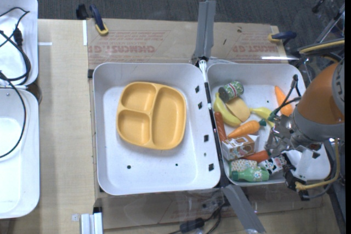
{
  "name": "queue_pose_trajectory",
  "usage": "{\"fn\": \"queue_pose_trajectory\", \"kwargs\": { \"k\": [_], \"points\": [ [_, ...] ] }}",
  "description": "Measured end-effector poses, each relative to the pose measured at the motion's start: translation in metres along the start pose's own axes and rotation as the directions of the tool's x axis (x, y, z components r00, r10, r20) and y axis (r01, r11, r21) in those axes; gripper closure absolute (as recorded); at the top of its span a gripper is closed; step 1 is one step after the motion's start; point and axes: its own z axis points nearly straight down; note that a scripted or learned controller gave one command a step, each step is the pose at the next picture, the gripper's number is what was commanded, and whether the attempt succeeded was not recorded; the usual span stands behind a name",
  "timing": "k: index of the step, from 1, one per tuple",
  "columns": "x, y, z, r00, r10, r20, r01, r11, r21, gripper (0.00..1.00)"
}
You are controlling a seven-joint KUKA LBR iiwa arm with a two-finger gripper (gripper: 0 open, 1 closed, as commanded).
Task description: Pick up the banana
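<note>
My picture is bright and even, like soft light from above. The white bins glow a bit, and the white shapes at the left edge look washed out. Shadows are faint and small. The top of the frame is darker. The right side looks a little fuzzy to me, maybe from the arm moving.

- Banana: yellow.
- Divided plate: plain yellow-orange.
- Bins: white.
- Carrot: orange.
- Can: dark green, with a lighter label.
- Carton: white with red print.
- Bottle: green.
- Arm: grey, with an orange band.
- Worktop: pale wood.
- Cardboard: tan, with red lettering.
- Clamps: blue with yellow tips.
</note>
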Motion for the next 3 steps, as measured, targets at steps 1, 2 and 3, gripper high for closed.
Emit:
{"fn": "queue_pose_trajectory", "kwargs": {
  "k": [1,2,3],
  "points": [
    [0.058,-0.001,-0.125,0.997,0.074,0.001,-0.074,0.997,-0.004,1.0],
    [0.09,0.011,-0.123,0.894,0.447,0.003,-0.447,0.894,-0.003,1.0],
    [0.09,0.011,-0.123,0.894,0.447,0.003,-0.447,0.894,-0.003,0.0]
  ]
}}
